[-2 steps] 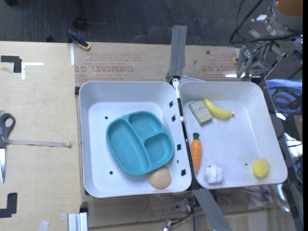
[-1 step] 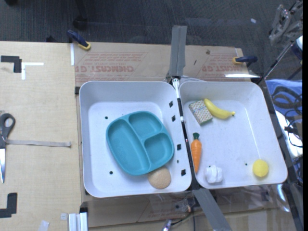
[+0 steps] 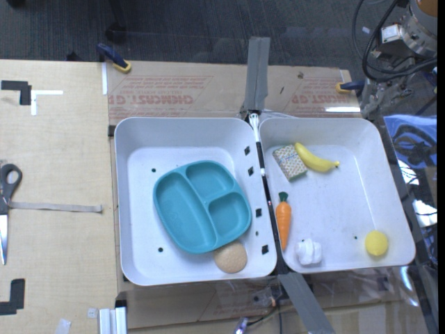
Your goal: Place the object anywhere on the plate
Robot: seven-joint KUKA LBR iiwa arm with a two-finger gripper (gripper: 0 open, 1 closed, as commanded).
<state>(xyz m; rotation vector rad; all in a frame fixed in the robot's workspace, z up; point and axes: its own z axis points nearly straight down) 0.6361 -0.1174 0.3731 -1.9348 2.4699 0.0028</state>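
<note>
Sitting in the left bin [image 3: 132, 186]: a blue three-section plate [image 3: 201, 206], tilted diagonally, nothing on it. A tan round bun [image 3: 231, 257] lies just beside the plate's near edge, touching or nearly so, off the plate. Right of the plate, past the divider, the right bin [image 3: 389, 186] holds the rest: carrot [image 3: 283, 218] against the wall nearest the plate; a patterned sponge block [image 3: 290, 162] and a banana [image 3: 315, 158] farther from the plate toward the back, side by side and about touching; a small white lump [image 3: 309, 252] at the front, below the carrot; a yellow lemon [image 3: 376, 243] farthest from the plate, front right corner. Arm [image 3: 421, 12] is well away from the plate, up at the back right with cables around it. Pincer state: cannot tell. Scissors [image 3: 7, 193] lie on the counter [image 3: 55, 152], far left of the plate.
</note>
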